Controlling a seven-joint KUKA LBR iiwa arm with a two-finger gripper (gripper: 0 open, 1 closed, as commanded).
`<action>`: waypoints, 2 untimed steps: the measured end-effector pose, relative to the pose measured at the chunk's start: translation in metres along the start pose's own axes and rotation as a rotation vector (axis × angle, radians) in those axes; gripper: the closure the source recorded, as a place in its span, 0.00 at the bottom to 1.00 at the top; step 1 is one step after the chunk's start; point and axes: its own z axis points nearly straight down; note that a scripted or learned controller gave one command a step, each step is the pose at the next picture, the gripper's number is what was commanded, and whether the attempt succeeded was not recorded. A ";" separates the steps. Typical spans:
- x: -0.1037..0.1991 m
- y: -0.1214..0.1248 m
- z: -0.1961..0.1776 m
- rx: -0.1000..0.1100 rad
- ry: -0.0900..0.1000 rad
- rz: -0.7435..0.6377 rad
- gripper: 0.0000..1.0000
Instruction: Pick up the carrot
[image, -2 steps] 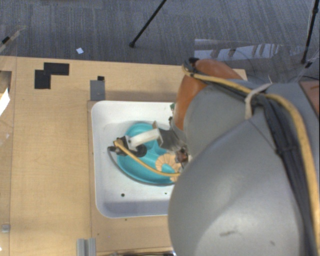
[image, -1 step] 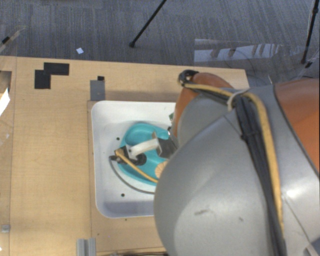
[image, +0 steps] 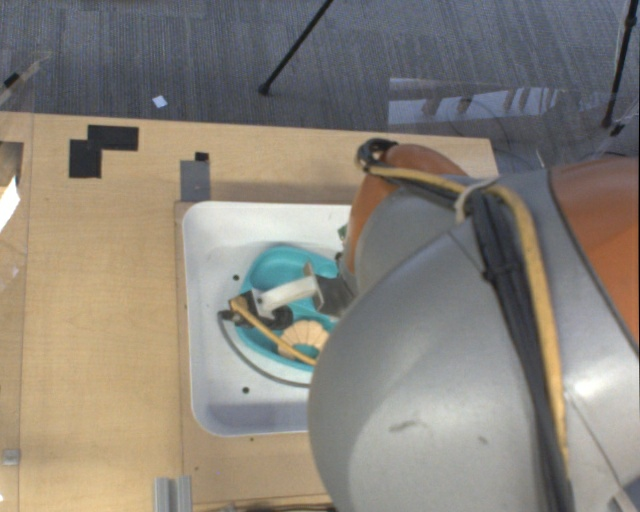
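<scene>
1. One white bin (image: 215, 390) sits on the table (image: 100, 350) in my feed, and I place everything else against it.
2. My arm (image: 450, 380) covers the bin's right side, its orange band (image: 385, 195) over the bin's far right corner.
3. The tool (image: 330, 292) is down inside the bin, right of its middle, just beside a teal dish (image: 285, 268). I cannot tell whether the tool is wide, narrow or holding anything.
4. The teal dish lies at the bin's middle, and a grey plate (image: 262, 362) curves around its near side.
5. A pale orange ribbed piece (image: 305, 333) lies just near of the bin's middle, at the arm's edge. I cannot tell whether it is the carrot, so I cannot say where in the bin the carrot lies.
</scene>
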 end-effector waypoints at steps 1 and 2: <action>0.012 -0.054 0.079 0.006 0.003 -0.072 0.00; 0.074 -0.067 0.101 0.006 0.007 -0.011 0.00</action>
